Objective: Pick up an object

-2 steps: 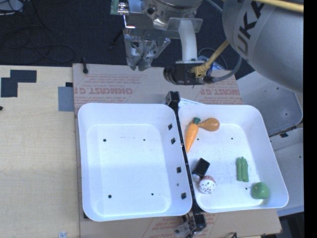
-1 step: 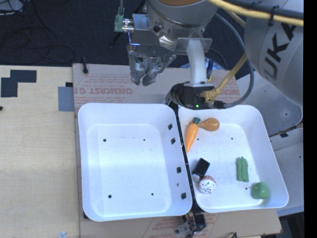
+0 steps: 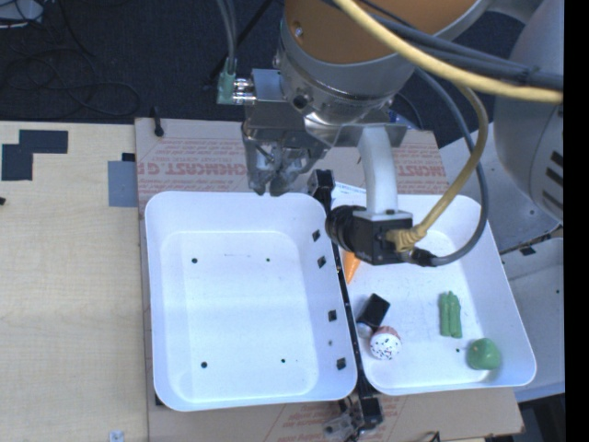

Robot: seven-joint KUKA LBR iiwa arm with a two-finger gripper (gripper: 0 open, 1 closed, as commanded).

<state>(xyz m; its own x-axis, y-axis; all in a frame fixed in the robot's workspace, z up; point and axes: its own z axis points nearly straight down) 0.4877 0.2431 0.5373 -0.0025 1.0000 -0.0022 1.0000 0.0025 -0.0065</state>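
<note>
My gripper (image 3: 277,175) hangs high over the far rim of the left bin (image 3: 164,274), close to the camera and just left of the divider between the bins. The right bin (image 3: 512,313) holds a black block (image 3: 373,311), a white speckled ball (image 3: 385,343), a green stick (image 3: 449,314) and a round green lump (image 3: 483,354) in its near half. An orange piece (image 3: 350,266) peeks out beside the divider, partly hidden by a black fitting on the arm. None of these objects is at the gripper.
The arm's wide orange-banded body (image 3: 386,17) and a yellow hose (image 3: 460,178) cover the far part of the right bin. Both bins rest on cardboard (image 3: 193,159) on a pale bench (image 3: 64,274). Black clips (image 3: 332,316) line the divider.
</note>
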